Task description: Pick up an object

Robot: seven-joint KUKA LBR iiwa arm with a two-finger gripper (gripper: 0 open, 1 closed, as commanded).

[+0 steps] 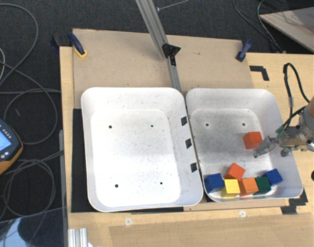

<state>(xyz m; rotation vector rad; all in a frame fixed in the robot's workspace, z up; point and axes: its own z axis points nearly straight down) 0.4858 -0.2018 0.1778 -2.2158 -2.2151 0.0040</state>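
Tool [263, 147]: low over the right bin's [218, 99] right side; finger state cannot be told.
Orange block [253, 139]: alone, just left of the tool.
Other blocks: blue [214, 181], yellow [232, 186], orange [236, 171], green [262, 183] along the near edge.
Writing: none readable.

The grey metal two-finger gripper [263, 147] reached in from the right edge, tilted low and pointing left, its arm mostly out of frame.
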